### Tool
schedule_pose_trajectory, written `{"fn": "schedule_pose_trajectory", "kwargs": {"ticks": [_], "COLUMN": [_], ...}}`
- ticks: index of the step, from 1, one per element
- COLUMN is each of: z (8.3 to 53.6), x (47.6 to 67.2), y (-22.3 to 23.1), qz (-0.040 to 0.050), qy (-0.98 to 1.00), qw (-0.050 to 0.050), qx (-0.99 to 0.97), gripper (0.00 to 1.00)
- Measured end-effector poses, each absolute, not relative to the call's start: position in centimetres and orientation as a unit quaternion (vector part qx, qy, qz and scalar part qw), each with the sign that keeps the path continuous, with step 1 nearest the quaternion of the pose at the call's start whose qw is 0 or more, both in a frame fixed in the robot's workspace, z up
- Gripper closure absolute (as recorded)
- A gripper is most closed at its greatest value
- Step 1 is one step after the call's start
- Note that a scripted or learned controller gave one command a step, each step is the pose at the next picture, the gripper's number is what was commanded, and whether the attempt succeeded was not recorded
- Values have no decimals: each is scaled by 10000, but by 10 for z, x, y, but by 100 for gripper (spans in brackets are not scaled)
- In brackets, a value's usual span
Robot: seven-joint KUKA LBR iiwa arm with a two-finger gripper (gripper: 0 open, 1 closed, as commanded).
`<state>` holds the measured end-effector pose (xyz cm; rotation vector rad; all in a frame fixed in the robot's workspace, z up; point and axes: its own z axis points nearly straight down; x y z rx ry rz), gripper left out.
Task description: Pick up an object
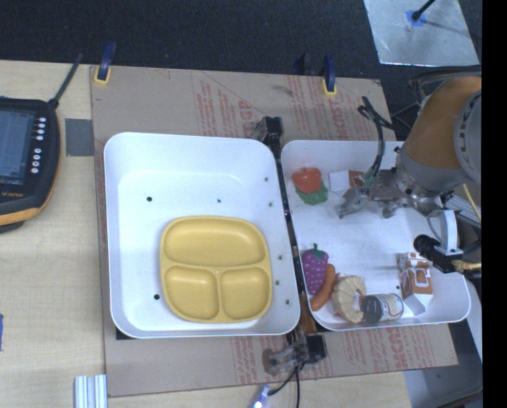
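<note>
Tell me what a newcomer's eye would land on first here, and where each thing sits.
The yellow divided plate stands out most, lying alone in the left white bin. Next comes the cluster of toy food along the right bin's near edge, such as the purple grapes, with a red tomato farther back. The grey-and-orange arm reaches over that bin from the right.

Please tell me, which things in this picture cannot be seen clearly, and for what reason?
- Gripper: too small and dark in the camera view to tell open from shut.
- Small carton: its print is too small to read.
- Small white item beside the toy tomato: too small and pale to identify.
- Can: the bagel covers one end; label unreadable.
- Arm: cut off at the right edge.
</note>
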<state>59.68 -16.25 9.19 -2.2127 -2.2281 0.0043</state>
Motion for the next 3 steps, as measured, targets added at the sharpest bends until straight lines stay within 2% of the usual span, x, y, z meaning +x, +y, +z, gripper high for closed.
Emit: {"fn": "schedule_pose_trajectory", "kwargs": {"ticks": [1, 3], "z": [92, 92], "x": [652, 652], "y": [-209, -210], "qz": [77, 75], "qy": [-7105, -7111], "qw": [162, 161], "qx": [-7035, -7029], "gripper": [0, 0]}}
